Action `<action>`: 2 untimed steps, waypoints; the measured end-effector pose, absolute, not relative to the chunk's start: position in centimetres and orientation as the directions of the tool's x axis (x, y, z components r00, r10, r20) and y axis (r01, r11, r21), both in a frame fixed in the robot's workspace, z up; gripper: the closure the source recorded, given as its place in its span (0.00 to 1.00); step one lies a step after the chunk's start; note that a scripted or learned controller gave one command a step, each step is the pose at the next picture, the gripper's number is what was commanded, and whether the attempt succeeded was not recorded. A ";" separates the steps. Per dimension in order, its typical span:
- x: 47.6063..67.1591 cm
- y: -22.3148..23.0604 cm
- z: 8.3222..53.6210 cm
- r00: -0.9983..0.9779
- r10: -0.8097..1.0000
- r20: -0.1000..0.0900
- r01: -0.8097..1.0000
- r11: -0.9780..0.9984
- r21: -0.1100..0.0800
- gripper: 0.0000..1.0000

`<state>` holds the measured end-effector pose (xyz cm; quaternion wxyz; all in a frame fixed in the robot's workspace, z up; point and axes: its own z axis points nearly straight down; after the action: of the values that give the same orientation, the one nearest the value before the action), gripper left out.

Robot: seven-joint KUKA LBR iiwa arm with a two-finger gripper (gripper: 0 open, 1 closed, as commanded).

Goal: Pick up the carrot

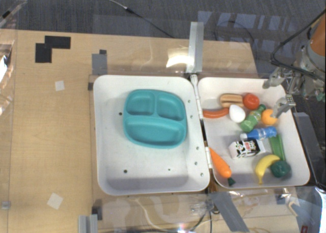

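The carrot [220, 162] is orange with a green tip and lies slantwise at the front left corner of the right bin [300, 171], against its left wall. My gripper [277, 93] hovers over that bin's back right corner, far from the carrot and well above and to its right. Its two grey fingers [282, 107] stand apart, so it is open with nothing between them.
Several toy foods crowd the right bin: hot dog [232, 98], tomato [250, 101], egg [237, 113], red pepper [216, 113], green bottle [252, 120], blue bottle [261, 133], milk carton [243, 148], banana [265, 165], broccoli [280, 169]. A teal divided plate [154, 118] sits in the left bin [109, 176].
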<state>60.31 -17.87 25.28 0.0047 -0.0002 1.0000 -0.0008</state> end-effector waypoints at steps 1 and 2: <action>58.3 -20.6 9.5 -0.992 -0.127 -0.003 -0.127 0.992 0.000 0.00; 60.3 -20.4 8.8 -0.972 -0.235 -0.010 -0.235 0.972 -0.005 0.00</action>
<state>60.30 -20.44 8.84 0.0054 -0.1185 0.9929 -0.0017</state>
